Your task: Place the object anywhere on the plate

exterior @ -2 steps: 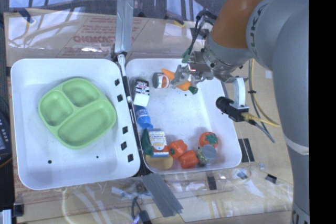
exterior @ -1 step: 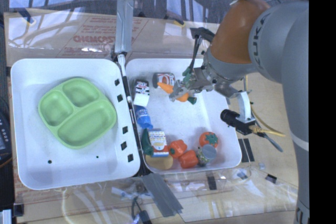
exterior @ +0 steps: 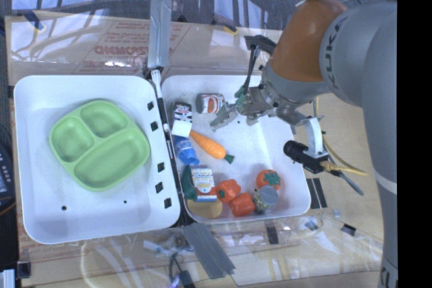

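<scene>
The green three-compartment plate (exterior: 100, 143) lies in the left bin (exterior: 40, 212) with nothing on it. In the right bin (exterior: 287, 162) lie an orange carrot (exterior: 208, 145), a small red-and-white can (exterior: 210, 103) and a blue-and-white bottle (exterior: 182, 138). My gripper (exterior: 236, 119) hangs over the upper middle of the right bin, just right of the can and above the carrot. Its fingers (exterior: 221, 119) are spread open and hold nothing.
Along the right bin's front edge sit a juice carton (exterior: 202, 181), a red pepper (exterior: 229, 190), a tomato (exterior: 268, 179), a grey can (exterior: 266, 197) and a bread-like piece (exterior: 206, 208). The divider (exterior: 162, 138) with black clips separates the bins.
</scene>
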Action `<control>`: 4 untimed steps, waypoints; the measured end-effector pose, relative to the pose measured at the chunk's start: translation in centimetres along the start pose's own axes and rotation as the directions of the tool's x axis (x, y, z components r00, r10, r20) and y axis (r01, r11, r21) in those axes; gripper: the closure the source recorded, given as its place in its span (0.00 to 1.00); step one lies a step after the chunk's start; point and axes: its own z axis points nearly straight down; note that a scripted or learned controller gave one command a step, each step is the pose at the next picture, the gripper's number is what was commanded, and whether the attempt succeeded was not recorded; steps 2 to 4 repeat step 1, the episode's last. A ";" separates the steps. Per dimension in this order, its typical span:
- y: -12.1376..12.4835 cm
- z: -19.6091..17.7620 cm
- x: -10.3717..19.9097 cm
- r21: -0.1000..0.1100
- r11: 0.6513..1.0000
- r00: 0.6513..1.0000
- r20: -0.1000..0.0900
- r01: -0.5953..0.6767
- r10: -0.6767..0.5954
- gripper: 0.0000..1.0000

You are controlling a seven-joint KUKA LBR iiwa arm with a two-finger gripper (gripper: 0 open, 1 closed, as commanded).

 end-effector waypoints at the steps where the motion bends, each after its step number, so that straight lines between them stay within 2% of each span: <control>1: 7.3 2.9 6.4 -0.002 0.963 0.963 0.002 0.270 -0.270 0.00; 4: 7.3 2.9 6.4 -0.002 0.963 0.963 0.002 0.270 -0.270 0.00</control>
